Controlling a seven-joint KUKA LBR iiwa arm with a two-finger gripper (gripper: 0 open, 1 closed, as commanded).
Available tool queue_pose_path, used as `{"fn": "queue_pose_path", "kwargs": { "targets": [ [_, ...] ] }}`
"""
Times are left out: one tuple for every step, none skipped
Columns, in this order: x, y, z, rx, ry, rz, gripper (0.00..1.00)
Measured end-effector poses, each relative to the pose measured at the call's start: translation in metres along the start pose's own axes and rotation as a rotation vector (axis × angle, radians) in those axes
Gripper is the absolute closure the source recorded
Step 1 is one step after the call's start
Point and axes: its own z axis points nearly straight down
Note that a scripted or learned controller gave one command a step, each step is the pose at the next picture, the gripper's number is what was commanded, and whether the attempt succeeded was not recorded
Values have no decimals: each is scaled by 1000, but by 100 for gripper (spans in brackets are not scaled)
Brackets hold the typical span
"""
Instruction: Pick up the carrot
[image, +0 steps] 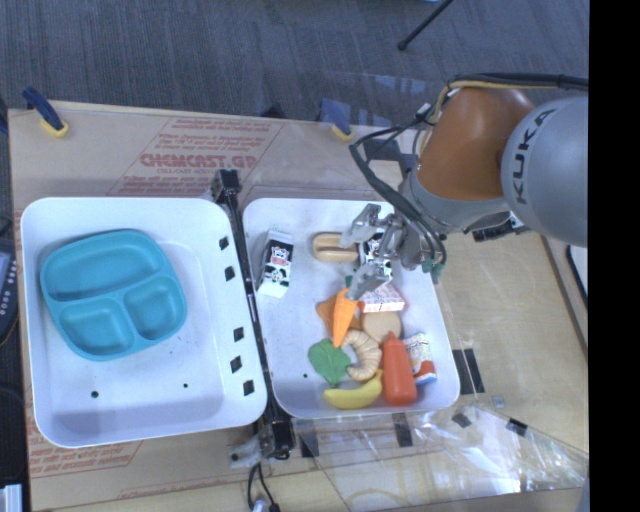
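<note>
The orange carrot (341, 314) lies in the right bin (300, 345) among a heap of toy foods, its green end pointing up towards the arm. My gripper (366, 262) hangs just above and to the right of the carrot's top end. Its fingers (357, 228) look spread apart with nothing held between them. The carrot rests on the bin floor beside a croissant (362, 352) and a green piece (326, 360).
A milk carton (277, 264) lies at the right bin's left side, a hot dog bun (330, 246) at the back. A red bottle (398, 371) and a banana (352, 395) sit at the front. The left bin (130, 400) holds a blue divided plate (110, 292).
</note>
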Motion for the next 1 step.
{"fn": "queue_pose_path", "kwargs": {
  "targets": [
    [21,31,97,-2,6,-101,0]
  ]
}}
